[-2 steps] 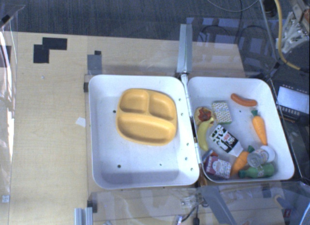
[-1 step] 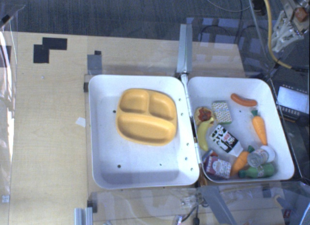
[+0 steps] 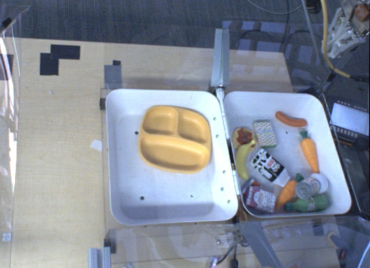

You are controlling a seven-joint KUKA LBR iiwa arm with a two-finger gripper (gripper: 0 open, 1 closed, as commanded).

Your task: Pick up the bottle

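Bottle [image 3: 306, 205]: green, lying on its side at approx 5 o'clock in the right bin [image 3: 324, 108], tight against the near wall, neck end toward 9 o'clock as far as I can tell. It's wedged in a pile. A silver can [image 3: 312, 186] sits touching it at its 12 o'clock, and an orange piece [image 3: 287, 192] leans in at its 10 o'clock. That crowding is prob. why it lies flat and not upright, and my guess is a grab from above has little free room beside it, w/ the bin wall blocking one side.

Rest of the right bin: red packet [image 3: 260, 198] at 7 o'clock, black-and-white carton [image 3: 267, 166] near the centre, banana [image 3: 241, 163] along the 9 o'clock wall, a red fruit [image 3: 244, 136] and a checked pad [image 3: 264, 133] at 10–11 o'clock, sausage [image 3: 291, 120] at 12, carrot [image 3: 310, 152] at 3.

Left bin [image 3: 124, 163]: one yellow divided plate [image 3: 175, 138], slightly toward 12 o'clock, nothing on it.

Both bins sit side by side on the wood surface [image 3: 58, 145].

Gripper [image 3: 341, 33] hangs well apart from the bottle, beyond the right bin's 1 o'clock corner, and carries nothing I can see. Can't tell if it's spread or closed. Approach not yet begun, I'd say.
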